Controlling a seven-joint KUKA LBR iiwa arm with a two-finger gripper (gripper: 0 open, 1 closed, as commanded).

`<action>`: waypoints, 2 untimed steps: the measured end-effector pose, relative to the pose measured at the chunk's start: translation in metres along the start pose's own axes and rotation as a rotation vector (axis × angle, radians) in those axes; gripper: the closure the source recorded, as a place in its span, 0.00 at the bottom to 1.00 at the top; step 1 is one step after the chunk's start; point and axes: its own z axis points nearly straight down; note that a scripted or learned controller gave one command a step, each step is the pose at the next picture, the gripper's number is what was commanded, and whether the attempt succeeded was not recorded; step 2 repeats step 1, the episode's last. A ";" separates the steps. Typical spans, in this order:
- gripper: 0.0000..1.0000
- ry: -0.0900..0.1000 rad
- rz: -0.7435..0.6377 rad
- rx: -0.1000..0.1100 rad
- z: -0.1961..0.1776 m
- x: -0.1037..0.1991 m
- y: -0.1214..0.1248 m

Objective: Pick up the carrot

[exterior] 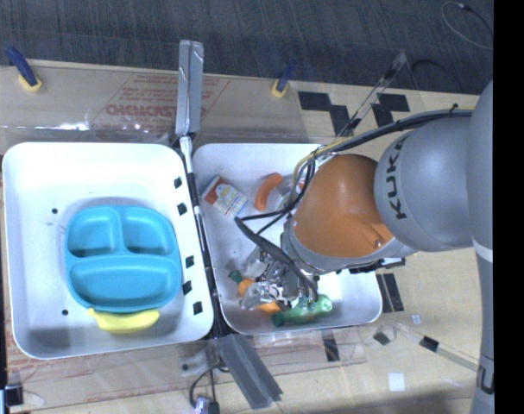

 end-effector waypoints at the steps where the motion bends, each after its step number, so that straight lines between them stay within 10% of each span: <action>1: 1.00 -0.001 0.061 0.001 -0.091 0.016 0.086; 2: 1.00 -0.001 0.061 0.001 -0.091 0.016 0.086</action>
